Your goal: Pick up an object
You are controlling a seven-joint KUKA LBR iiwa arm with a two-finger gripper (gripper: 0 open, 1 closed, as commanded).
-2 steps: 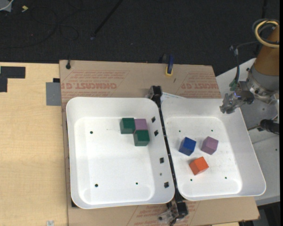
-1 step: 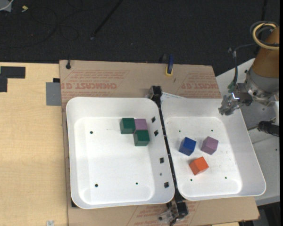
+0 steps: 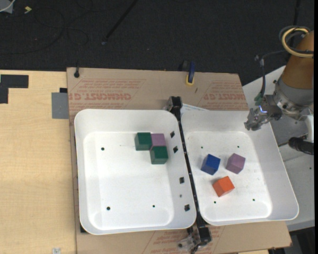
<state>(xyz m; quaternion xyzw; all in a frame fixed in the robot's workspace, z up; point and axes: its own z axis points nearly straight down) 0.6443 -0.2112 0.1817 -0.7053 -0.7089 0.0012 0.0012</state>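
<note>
Showing mirrored, unreadable red lettering, cardboard sheet [image 3: 122, 91] lies beneath both white bins [image 3: 90, 142].

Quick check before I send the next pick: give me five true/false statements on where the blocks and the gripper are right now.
1. The right bin holds three blocks. True: blue block, purple block, orange block.
2. The orange block lies in the left bin. False: it is in the right bin.
3. Two green blocks lie in the left bin. True.
4. The gripper is over the left bin. False: it is at the right bin's far right corner.
5. The blue block touches the orange one. False: they lie apart.
</note>
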